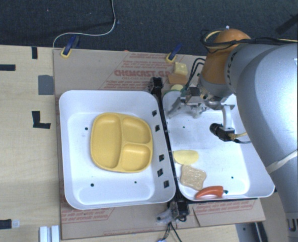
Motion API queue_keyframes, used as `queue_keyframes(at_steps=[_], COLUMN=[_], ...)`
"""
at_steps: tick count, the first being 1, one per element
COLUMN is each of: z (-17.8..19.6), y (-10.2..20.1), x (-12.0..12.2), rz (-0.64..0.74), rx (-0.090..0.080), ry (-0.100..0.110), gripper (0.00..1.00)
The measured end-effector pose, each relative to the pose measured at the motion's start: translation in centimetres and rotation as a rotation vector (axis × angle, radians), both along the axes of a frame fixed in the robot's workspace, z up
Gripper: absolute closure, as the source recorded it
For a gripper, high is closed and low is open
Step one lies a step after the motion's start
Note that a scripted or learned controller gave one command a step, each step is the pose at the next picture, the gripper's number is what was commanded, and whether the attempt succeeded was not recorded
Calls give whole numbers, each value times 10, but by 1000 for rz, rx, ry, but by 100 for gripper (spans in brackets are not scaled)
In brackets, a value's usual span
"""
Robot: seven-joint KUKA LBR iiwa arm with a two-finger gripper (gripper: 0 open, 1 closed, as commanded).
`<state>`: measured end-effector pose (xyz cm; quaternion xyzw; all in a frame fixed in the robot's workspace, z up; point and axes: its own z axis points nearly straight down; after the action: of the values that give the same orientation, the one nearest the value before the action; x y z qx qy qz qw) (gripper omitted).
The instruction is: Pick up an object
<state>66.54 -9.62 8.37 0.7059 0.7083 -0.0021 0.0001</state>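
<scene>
In the right bin (239, 183) lie a pale yellow oval piece (185, 157), a tan textured square piece (193, 177) and a red-orange elongated piece (209, 191), all near the bin's front left. My gripper (187, 102) hangs over the bin's far left corner, well behind those pieces, under the orange wrist band. Its metal parts blur together there. Nothing shows between them.
The left bin (73, 135) holds a yellow three-compartment plate (121, 141). A tan block (179, 73) and a pale round item (176, 88) sit behind the right bin. The grey arm (270, 95) covers the right bin's right side. Black clips (161, 158) run along the divide.
</scene>
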Motion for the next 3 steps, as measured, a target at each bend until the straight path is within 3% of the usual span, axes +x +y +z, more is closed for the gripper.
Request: queue_keyframes(at_steps=[1, 2, 3], z=[92, -2, 23], y=[-47, -20, 3], x=[5, -42, 5], rz=[-4, -3, 1], rx=[-2, 1, 3], ry=[-12, -2, -7], gripper=[0, 0, 0])
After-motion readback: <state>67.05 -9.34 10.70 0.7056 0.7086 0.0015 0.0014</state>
